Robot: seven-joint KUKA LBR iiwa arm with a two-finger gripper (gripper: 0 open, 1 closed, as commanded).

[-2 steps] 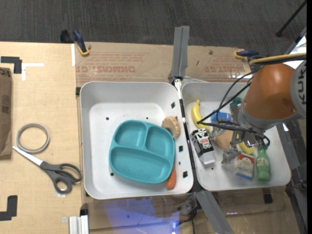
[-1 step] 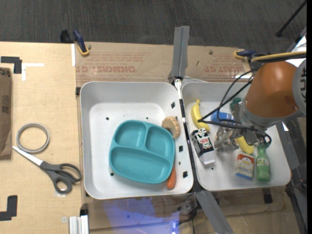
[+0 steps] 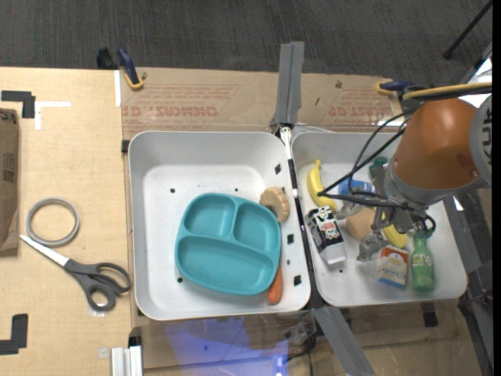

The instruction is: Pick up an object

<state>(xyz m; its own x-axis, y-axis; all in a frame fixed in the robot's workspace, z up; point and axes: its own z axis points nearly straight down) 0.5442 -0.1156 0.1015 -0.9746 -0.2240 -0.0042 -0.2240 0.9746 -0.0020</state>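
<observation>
My gripper [image 3: 380, 241] hangs low over the middle of the right bin [image 3: 446, 284], under the orange band of the arm [image 3: 435, 143]. It sits just above a small red and white carton [image 3: 393, 269], with a tan round object [image 3: 358, 225] to its left and a green bottle [image 3: 422, 263] to its right. A yellow banana [image 3: 315, 183] and a black and white cow-print box [image 3: 326, 233] lie along the bin's left side. A blue object [image 3: 360, 187] is partly hidden by the arm and its cables.
The left bin [image 3: 156, 178] holds a teal divided plate [image 3: 228, 244], a tan pastry [image 3: 275, 202] and an orange carrot [image 3: 275, 290]. Scissors [image 3: 82, 273] and a tape roll [image 3: 52, 220] lie on the bench at the left.
</observation>
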